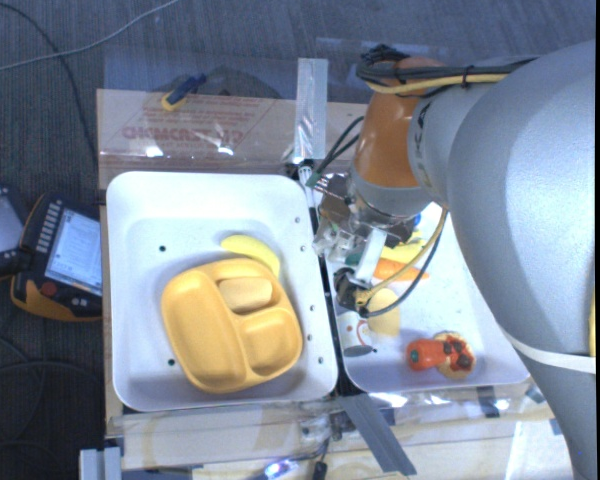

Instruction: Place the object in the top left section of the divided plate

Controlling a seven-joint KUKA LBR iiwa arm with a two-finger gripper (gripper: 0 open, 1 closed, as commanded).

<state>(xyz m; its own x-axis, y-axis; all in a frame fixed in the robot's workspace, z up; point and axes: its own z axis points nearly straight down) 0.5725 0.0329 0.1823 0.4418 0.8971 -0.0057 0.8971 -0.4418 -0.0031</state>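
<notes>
- Nearest you, at the front of the right bin (500, 373), you see a small orange-red toy (440, 355) lying on the white floor, well apart from the divided plate.
- Across the shared wall, the left bin (125, 268) holds the yellow divided plate (230, 326), which sits toward that bin's front and slightly askew.
- You can see a tan, rounded object (248, 292) lying in one of the plate's upper sections, on the side nearer the shared wall; from this slant you cannot say for certain which section counts as the top left.
- Just behind the plate, a pale yellow piece (252, 251) pokes out past its far rim, touching or nearly touching it.
- To the plate's right, over the right bin and close to the shared wall, the pincer (352, 286) hangs low among cables; you cannot tell how far open it is, nor whether it has hold of anything.
- Under and beside the pincer you see pale yellow and orange shapes (392, 263) on the right bin's floor, partly hidden by it.
- Above that, the arm's orange band (385, 148) and the big grey arm body (530, 188) cover much of the right bin.
- Left of the plate, off the tabletop, a handheld pendant (60, 258) lies on the dark floor.
- Farthest from the plate, behind both bins, a flat cardboard sheet (195, 128) with red print lies under clear film.
</notes>
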